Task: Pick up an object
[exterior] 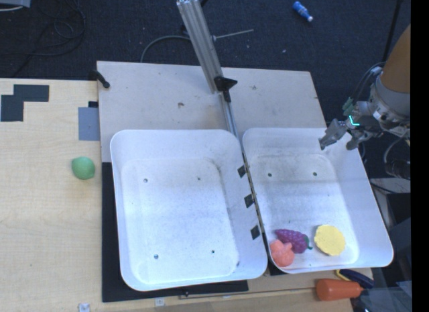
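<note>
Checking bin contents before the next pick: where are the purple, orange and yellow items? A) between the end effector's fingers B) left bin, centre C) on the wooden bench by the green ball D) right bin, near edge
D: the purple item, orange item and yellow item sit clustered at the near edge of the right bin, far from the end effector.

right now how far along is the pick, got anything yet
Nothing looks picked. The gripper hangs over the right bin's far right corner with nothing between its fingers. The purple piece, orange piece and yellow disc all lie at the bin's near end. Reaching, grasping and lifting remain.
</note>
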Robot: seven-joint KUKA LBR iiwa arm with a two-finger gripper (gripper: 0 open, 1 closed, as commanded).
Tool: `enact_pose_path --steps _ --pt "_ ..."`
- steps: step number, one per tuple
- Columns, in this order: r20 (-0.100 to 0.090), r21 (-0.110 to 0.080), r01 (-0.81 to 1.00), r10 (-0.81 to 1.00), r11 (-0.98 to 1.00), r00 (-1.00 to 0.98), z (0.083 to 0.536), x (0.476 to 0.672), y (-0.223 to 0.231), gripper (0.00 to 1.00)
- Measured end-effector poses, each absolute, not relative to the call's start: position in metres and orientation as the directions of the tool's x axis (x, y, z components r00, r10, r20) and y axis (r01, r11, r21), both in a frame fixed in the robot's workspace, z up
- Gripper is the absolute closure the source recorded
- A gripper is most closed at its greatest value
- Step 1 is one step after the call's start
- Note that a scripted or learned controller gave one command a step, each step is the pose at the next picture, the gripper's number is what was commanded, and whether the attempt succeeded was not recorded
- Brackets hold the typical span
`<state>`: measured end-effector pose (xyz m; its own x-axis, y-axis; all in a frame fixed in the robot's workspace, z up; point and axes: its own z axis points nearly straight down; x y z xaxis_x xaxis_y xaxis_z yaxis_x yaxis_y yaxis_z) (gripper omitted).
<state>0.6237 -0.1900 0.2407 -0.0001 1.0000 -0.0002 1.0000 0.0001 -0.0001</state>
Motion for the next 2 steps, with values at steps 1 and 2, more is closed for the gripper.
enact_pose_path --steps 1,2 --pt "0.000 0.000 1.000 1.000 0.000 0.000 0.241 0.624 -0.190 0.00" --pt "0.001 -0.005 1.000 1.000 0.001 -0.001 0.180 0.620 -0.182 0.00"
